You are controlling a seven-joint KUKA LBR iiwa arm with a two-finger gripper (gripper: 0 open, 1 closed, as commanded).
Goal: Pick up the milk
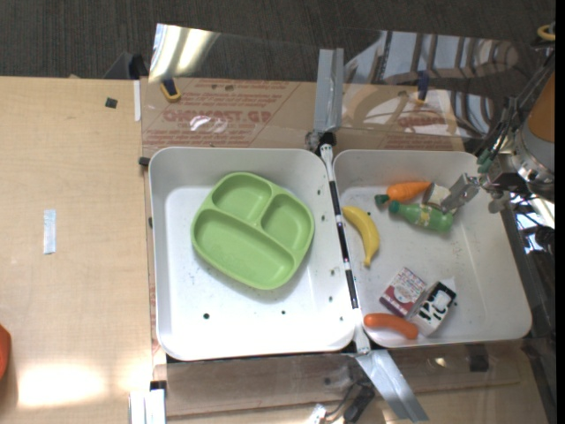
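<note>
Two neighbours crowd milk [434, 306]: red box [404, 291], sausage [391, 325]; hand [458, 194] state unclear.

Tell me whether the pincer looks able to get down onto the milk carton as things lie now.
Probably yes. The milk carton lies near the front of the right bin, its top uncovered. The pincer is farther back, by the green bottle. The pink box and hot dog crowd the carton's left side.

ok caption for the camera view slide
Gripper over the green bottle; milk carton lies untouched near the right bin's front.
</note>
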